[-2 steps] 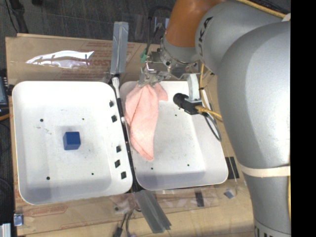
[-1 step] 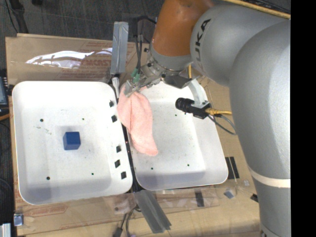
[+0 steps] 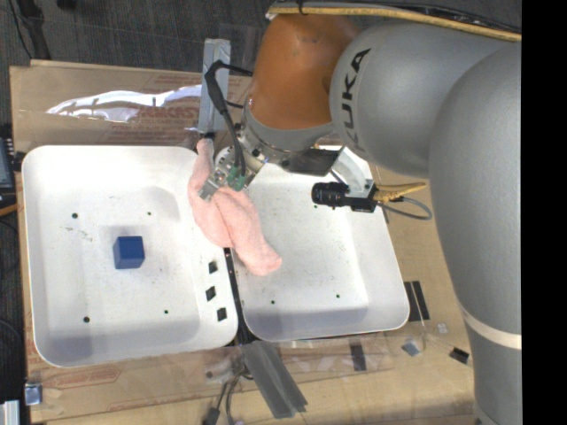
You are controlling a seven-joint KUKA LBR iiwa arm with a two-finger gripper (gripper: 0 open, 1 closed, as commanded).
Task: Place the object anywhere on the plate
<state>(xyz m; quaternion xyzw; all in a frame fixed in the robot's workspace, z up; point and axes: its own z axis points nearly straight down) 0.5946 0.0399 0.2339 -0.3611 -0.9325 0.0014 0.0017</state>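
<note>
Clearly our gripper (image 3: 215, 182) hangs above the seam between the two bins, its fingers pinched shut on the upper part of a pink cloth (image 3: 235, 224) that dangles below it, its lower end draped toward the right bin (image 3: 354, 273). We judge the carry is under way; we see no plate, so we cannot aim yet. To do this well we should lift the trailing end free of the rims before moving. A blue cube (image 3: 129, 251) sits in the left bin (image 3: 53, 237), well apart
</note>
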